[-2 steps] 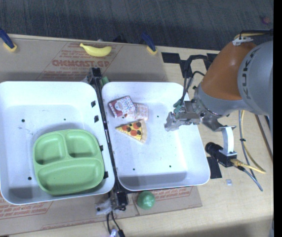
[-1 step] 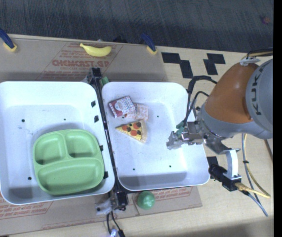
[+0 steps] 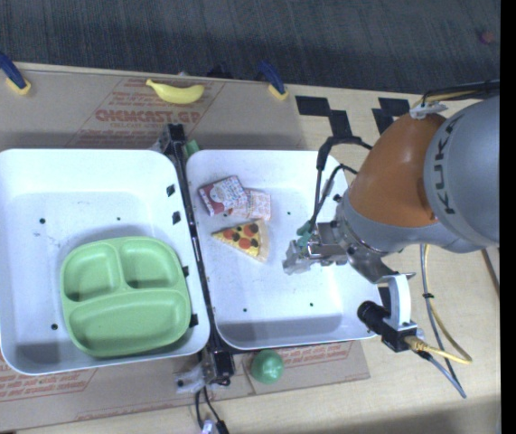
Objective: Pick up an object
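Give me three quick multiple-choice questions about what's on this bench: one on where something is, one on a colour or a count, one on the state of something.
1. Where does the green divided tray lie?
A. In the left bin
B. In the right bin
C. On the floor

2. What colour is the small ball on the cardboard in front of the bins?
A. Red
B. Green
C. Blue

3. How does the toy pizza slice stand in relation to the arm's tool?
A. Gripped by the tool
B. Hanging in the air
C. Lying on the bin floor, apart from the tool

Answers:
1. A, since the tray fills the lower part of the left bin.
2. B, since the ball is plainly green, near the bins' front edge.
3. C, since the slice rests flat in the right bin with white floor between it and the tool.
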Available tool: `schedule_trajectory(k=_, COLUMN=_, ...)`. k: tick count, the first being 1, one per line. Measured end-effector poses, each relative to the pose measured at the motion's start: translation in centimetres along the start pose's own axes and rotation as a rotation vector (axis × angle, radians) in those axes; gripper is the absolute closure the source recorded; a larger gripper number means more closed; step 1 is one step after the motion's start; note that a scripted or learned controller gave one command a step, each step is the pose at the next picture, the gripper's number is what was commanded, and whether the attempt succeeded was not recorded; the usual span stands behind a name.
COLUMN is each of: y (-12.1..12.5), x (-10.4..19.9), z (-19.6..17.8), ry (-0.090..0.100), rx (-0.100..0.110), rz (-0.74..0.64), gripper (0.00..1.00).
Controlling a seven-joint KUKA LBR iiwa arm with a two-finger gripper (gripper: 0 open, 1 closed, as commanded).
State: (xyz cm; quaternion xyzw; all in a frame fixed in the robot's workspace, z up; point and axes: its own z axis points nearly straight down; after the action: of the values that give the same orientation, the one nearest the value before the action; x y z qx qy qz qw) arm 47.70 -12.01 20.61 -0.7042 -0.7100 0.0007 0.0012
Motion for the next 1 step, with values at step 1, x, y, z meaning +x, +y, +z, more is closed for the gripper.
schedule_trajectory(k=1, y=0.04, x=0.23, z=-0.41, ry=-0.002, rx=-0.003, rz=0.001, gripper=1.0)
